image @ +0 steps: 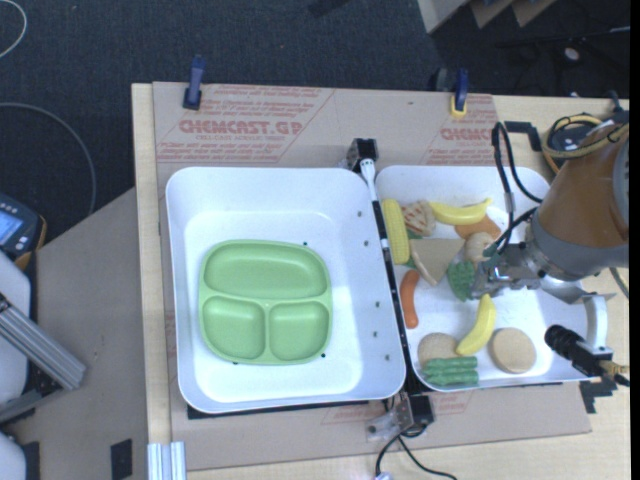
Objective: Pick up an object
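Toy food fills the right bin (530, 180), and that is where any pick would have to happen. At the bin's 12 o'clock a yellow banana (459, 211) lies beside a pale shell-like piece (417, 217), with a corn cob (395, 231) running along the 9 o'clock wall and an orange carrot (409, 298) below it. A tan wedge (434, 258) sits near the centre. Toward 6 o'clock I can see a second banana (479, 326), two round biscuit-coloured pieces (513, 349), and a green ridged piece (449, 371) at the bin's lower rim.

The gripper (487, 271) is down in the middle of this pile, just right of a broccoli floret (461, 277). From here its tip is a dark tangle of metal and cable, and I cannot tell whether it is apart or closed, or whether it touches the broccoli at all. An orange-brown item (478, 232) just above it is partly covered by cable, so its shape is unclear. The arm (590, 213) is cut off at the 3 o'clock edge.

The left bin (200, 193) holds a green divided plate (267, 301), lying flat.
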{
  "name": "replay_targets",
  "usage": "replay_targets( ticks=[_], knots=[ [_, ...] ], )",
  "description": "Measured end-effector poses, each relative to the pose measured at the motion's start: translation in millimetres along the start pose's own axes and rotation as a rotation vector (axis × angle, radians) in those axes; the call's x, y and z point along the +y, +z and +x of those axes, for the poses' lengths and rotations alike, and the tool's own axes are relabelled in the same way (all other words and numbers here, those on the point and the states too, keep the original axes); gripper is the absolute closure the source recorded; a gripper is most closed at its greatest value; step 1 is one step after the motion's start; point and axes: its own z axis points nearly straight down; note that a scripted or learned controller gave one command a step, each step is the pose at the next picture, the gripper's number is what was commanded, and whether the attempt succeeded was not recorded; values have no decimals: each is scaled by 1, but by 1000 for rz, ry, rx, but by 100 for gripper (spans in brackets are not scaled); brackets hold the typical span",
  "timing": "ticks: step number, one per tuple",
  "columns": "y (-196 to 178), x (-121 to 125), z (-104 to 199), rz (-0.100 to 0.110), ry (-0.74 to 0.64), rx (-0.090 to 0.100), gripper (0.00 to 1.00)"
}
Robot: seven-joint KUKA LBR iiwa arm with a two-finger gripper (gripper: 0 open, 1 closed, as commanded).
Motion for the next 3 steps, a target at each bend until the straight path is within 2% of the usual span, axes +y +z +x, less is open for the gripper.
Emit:
replay_targets(
  ticks=[1,2,3],
  knots=[
    [33,-35,38,15,-4,8,100],
    [-66,-31,92,0,-9,4,100],
    [-116,-31,162,1,-12,6,100]
  ],
)
